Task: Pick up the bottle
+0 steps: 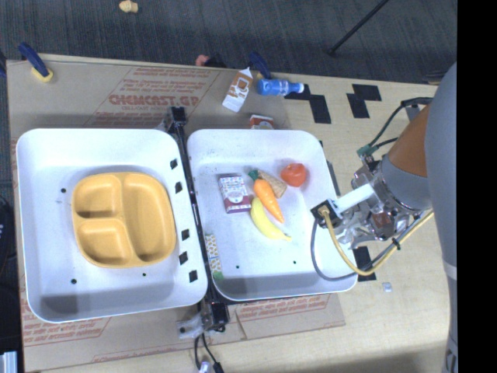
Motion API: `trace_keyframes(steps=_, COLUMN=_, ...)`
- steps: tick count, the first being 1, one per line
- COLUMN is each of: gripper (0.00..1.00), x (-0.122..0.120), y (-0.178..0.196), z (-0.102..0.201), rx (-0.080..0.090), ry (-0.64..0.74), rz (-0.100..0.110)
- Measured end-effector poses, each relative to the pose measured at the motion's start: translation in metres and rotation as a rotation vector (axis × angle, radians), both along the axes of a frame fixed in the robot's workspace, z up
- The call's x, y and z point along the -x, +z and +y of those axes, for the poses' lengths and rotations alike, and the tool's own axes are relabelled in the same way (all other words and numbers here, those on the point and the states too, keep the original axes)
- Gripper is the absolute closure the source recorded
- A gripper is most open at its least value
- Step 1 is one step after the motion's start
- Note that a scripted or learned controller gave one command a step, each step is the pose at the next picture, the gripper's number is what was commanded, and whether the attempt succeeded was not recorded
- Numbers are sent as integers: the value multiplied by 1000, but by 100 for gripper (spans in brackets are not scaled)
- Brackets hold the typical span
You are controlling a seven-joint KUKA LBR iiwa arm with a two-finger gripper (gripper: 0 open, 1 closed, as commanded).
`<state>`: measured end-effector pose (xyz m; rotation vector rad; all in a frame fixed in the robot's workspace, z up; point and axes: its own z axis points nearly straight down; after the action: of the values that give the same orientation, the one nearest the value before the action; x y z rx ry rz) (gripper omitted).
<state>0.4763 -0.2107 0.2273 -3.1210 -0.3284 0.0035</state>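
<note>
- Blue bottle lies on its side on the cardboard behind the right bin, outside both bins, just beside a small carton.
- Its long axis runs roughly left-right in the camera view, cap end toward the right.
- Gripper sits at the right bin's right edge, well apart from the bottle; I cannot tell its opening, and nothing shows in its grasp.
- From the gripper, the bottle lies up and to the left in the view, beyond the bin's far rim, so I judge a long reach comes first.
</note>
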Motion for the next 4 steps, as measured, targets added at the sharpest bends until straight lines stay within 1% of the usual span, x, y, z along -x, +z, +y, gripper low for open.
trace_keyframes(steps=1, gripper=100, x=0, y=2, z=0, rx=1, ry=0, rz=-1)
trace_keyframes(steps=2, gripper=100, x=1, y=-6, z=0, rx=-2, ry=-1, rz=3)
trace_keyframes(steps=4, gripper=100, x=0, y=-2, z=0, rx=-2, ry=23, rz=2)
